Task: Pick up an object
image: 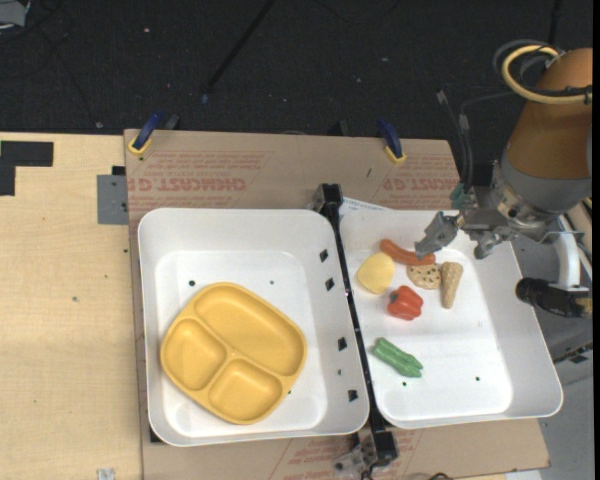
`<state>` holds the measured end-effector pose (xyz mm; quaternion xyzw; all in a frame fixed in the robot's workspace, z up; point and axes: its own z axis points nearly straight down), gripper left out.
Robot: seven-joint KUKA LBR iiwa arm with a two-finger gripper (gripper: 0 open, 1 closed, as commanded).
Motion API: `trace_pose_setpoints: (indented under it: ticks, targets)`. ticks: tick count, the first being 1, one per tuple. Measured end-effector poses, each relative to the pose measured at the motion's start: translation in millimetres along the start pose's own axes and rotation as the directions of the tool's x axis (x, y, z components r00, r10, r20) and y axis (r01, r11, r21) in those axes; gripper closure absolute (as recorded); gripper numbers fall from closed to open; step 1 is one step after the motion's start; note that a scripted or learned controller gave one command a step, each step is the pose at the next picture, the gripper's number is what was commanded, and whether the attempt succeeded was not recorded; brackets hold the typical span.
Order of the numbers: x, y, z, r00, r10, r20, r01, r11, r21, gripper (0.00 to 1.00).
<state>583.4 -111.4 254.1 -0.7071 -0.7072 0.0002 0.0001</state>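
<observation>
In the right bin [500, 388] lie several toy foods. They are a yellow lemon [376, 273], an orange-red sausage [402, 252], a round brown cookie [426, 274], a tan cone [450, 284], a red pepper [405, 304] and a green pepper [397, 358]. My gripper [460, 239] hangs over the bin's far part, just right of the sausage and above the cone. It is open, its two grey fingers spread apart, and nothing sits between them.
A yellow divided plate [233, 353] lies in the left bin [230, 233]. A black divider [342, 298] runs between the two bins. A black fitting [552, 296] sticks in over the right bin's right rim. Blue-and-yellow clamps [148, 138] hold the cardboard at the back.
</observation>
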Motion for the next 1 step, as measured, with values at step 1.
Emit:
trace_pose_setpoints:
  ticks: [1]
  targets:
    - [0.0, 0.0, 0.0, 1.000, 0.000, 0.000, 0.000, 1.000, 0.000, 0.00]
